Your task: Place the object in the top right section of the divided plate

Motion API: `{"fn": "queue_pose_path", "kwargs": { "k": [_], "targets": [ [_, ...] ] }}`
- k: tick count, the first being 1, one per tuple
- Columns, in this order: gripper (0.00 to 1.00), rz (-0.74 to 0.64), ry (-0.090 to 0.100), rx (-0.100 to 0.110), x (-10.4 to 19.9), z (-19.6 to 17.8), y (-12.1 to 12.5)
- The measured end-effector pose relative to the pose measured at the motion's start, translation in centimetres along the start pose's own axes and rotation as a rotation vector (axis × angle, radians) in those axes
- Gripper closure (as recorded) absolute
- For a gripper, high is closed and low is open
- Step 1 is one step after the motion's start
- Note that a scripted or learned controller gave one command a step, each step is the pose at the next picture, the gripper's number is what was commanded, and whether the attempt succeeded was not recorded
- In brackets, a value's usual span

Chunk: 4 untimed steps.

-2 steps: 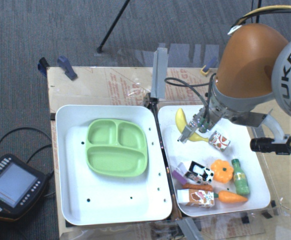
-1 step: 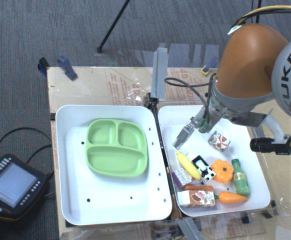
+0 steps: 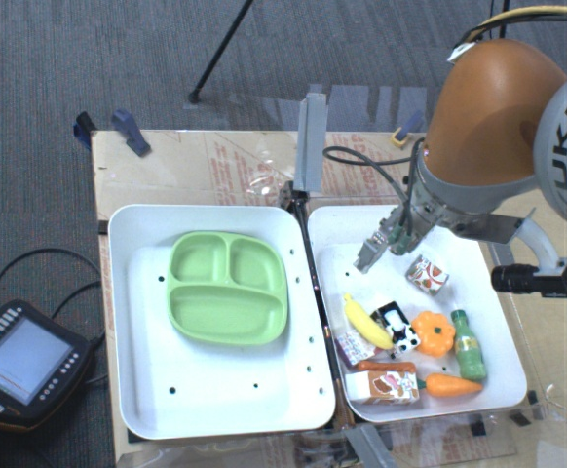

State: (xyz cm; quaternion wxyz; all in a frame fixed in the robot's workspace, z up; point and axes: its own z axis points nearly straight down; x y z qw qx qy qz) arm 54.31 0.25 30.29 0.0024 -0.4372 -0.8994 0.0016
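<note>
- You see the gripper (image 3: 374,250) hanging over the bare far-left part of the right bin (image 3: 503,305), above the floor and clear of every item. Nothing lies between its fingers, so no object has been picked yet. Whether the claw is apart or together cannot be told at this slant.
- The task's object is not singled out. All candidates sit in the right bin, crowded toward its near edge, which probably explains why the arm waits above open floor before committing.
- Contents of the right bin: a small red-and-white carton (image 3: 427,275) alone near the centre, closest to the gripper. A banana (image 3: 365,321) lies slantwise nearer the left wall. A black-and-white block (image 3: 397,326) touches the banana's near end. An orange pumpkin (image 3: 434,333) sits just beside that block, and a green bottle (image 3: 469,347) lies beside the pumpkin toward the right wall.
- Along the near edge: a carrot (image 3: 449,385) under the bottle and a red-and-white box (image 3: 384,384) at the near-left corner, with a patterned packet (image 3: 349,347) against the left wall.
- The left bin (image 3: 147,359) holds the green divided plate (image 3: 228,288), set toward its far edge. All three of its sections are bare, including the top right section (image 3: 255,260), the target.
- Judgement: the carton, standing apart, looks the easiest pick.
</note>
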Motion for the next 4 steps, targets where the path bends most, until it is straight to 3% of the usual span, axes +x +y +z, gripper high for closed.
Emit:
{"fn": "queue_pose_path", "kwargs": {
  "k": [1,2,3,4],
  "targets": [
    [1.00,-0.050,-0.002,-0.004,0.2,-2.7,6.4],
    [1.00,0.361,0.000,0.000,-5.8,3.1,1.1],
    [1.00,0.311,0.002,0.003,5.5,7.4,-2.4],
    [1.00,0.390,0.000,0.003,13.1,13.5,4.2]
  ]
}}
